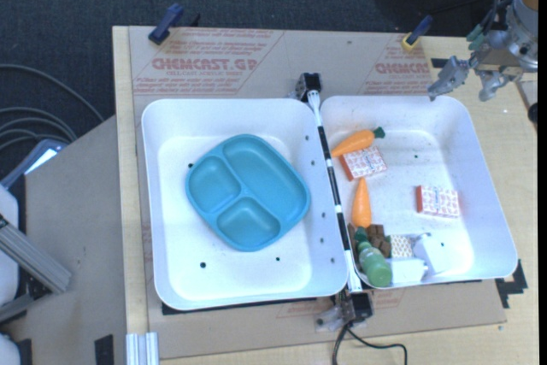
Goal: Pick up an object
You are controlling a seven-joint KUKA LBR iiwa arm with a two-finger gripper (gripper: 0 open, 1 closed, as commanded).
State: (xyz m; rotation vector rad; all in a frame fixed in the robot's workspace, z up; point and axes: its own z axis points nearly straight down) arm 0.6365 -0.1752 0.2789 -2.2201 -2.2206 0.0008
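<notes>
Brown cardboard covers our bench under two shallow white plastic bins (162,184). Our grey two-finger gripper (466,81) hovers open and holding nothing above the right bin's far rim. Below lie two orange toy carrots (352,142), two red patterned blocks (438,200) and a green bottle (373,265); the left bin holds a blue divided plate (247,191). We judge the crowded near corner risks a fumbled grasp.

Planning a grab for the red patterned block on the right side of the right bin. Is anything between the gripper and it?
Nothing visible. The gripper hangs over the right bin's far edge; bare bin floor lies between it and the red block, which sits apart from the other items.
</notes>
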